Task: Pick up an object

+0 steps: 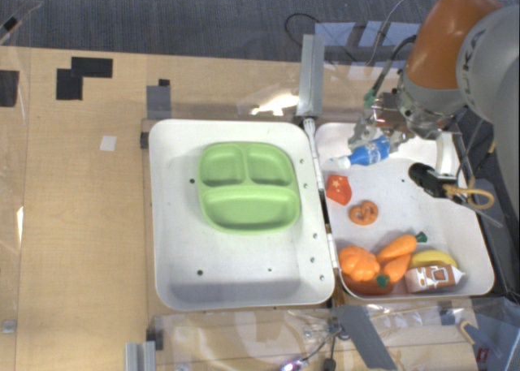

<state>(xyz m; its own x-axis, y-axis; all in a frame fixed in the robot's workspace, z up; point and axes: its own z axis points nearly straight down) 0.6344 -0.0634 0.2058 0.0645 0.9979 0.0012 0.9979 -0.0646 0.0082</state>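
Look at your pincer (375,135) first. It sits at the back of the right bin (479,260), right on top of the blue bottle (366,153). You cannot tell if it is apart or together, or if it has the bottle.

The bottle lies on its side by the back wall. It is likely light, hard and a bit slippery, so take it across its round middle, not by the white cap.

Near it you have one red piece (339,190) and one pretzel (364,213). At the front there are one orange pepper (358,263), two carrots (396,252), one banana (435,260) and one small carton (431,278). The left bin (175,272) holds one green plate (248,186). That makes two bins on the worktop (73,223).
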